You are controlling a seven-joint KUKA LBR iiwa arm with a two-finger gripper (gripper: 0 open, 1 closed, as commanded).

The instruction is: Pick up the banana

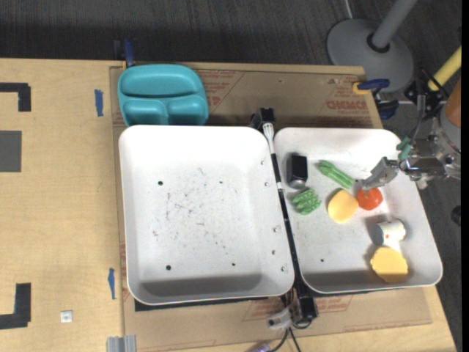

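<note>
So the claw (381, 173) is hovering over the right bin (421, 229), near the red tomato thing (370, 198), and honestly I can't tell its state. The banana (342, 205) is sitting just left of it, untouched. Next it's needing a small shift left, then down.

This looks like a robotics lab or test bench. Two shallow white bins (198, 211) sit side by side on a cardboard sheet (293, 94) over a plywood bench (58, 196) marked with black tape squares (18, 97) at the frame's left. A grey round stand base (363, 42) rests on dark carpet (183, 13) at upper right.
</note>
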